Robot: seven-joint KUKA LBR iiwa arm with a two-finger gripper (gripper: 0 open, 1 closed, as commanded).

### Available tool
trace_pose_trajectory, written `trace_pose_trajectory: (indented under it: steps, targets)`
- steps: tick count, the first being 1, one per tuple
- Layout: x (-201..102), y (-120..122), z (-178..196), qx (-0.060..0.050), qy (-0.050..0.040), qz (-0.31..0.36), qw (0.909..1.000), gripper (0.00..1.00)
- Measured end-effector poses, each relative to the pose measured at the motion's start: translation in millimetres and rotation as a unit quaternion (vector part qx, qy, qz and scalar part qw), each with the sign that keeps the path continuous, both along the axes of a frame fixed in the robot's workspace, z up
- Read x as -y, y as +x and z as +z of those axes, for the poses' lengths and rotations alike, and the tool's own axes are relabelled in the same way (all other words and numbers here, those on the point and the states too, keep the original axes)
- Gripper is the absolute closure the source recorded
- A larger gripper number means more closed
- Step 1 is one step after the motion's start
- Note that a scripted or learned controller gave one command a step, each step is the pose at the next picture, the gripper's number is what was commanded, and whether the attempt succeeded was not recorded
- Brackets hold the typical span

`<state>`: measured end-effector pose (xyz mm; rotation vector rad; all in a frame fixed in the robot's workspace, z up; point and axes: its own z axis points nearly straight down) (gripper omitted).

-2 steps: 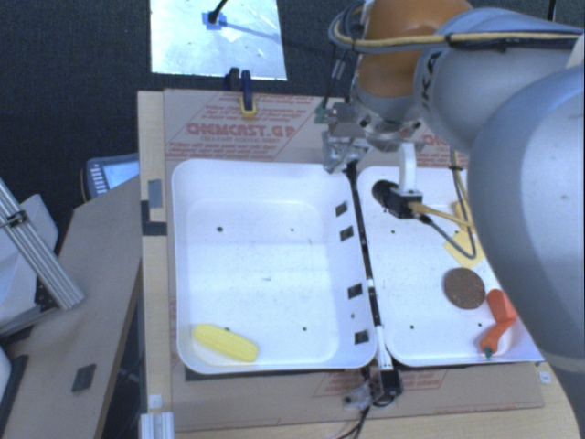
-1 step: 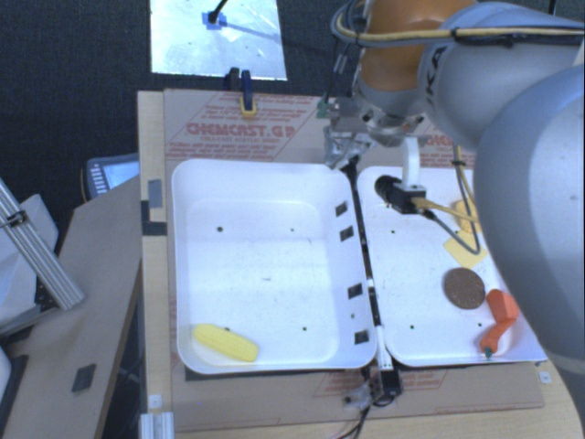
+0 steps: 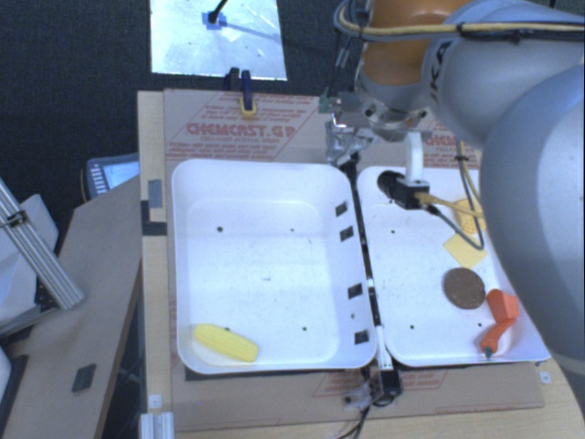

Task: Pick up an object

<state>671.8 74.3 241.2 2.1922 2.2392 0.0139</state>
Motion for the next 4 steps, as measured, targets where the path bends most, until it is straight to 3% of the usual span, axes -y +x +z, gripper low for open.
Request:
trace_pose_trajectory:
  steps: [1,2,4]
  targets:
    - [-0.2,0.7,11.0,0.001,0.0,0.002,1.0,1.0]
    - [7.0,-4.3,-61.1,-0.008,-0.001,-0.008,0.9999,1.0]
    - [6.3,-1.4,-34.3,-0.003,0.0004,-0.006,1.0,1.0]
